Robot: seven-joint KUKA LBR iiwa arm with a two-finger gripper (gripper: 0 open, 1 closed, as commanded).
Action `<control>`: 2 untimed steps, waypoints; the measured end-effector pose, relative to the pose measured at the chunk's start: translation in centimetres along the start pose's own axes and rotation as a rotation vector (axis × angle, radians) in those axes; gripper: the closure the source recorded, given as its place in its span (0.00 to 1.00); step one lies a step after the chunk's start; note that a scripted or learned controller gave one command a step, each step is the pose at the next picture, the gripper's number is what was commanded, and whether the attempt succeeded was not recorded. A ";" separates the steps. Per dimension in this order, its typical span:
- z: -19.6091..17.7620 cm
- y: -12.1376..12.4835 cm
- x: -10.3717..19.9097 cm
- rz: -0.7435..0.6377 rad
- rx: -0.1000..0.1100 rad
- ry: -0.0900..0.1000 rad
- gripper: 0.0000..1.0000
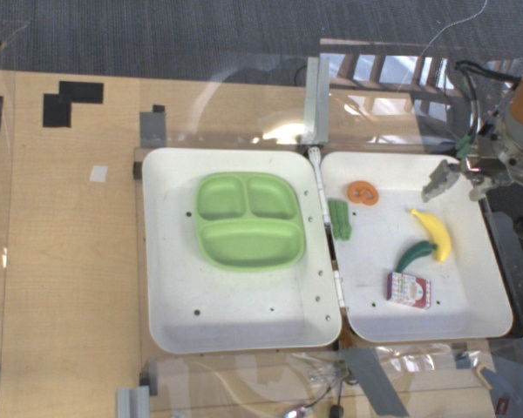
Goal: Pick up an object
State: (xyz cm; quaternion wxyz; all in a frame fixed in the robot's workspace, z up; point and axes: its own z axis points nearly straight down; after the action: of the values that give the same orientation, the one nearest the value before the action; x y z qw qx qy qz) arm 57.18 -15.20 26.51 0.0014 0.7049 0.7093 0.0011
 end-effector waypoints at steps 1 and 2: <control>16.9 -4.7 -1.5 0.068 -0.003 0.000 0.00; 17.3 -2.6 -2.2 -0.312 -0.011 -0.004 0.00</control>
State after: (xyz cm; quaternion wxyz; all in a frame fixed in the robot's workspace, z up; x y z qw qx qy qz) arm 54.67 -17.43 9.23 0.0067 0.5859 0.8103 0.0034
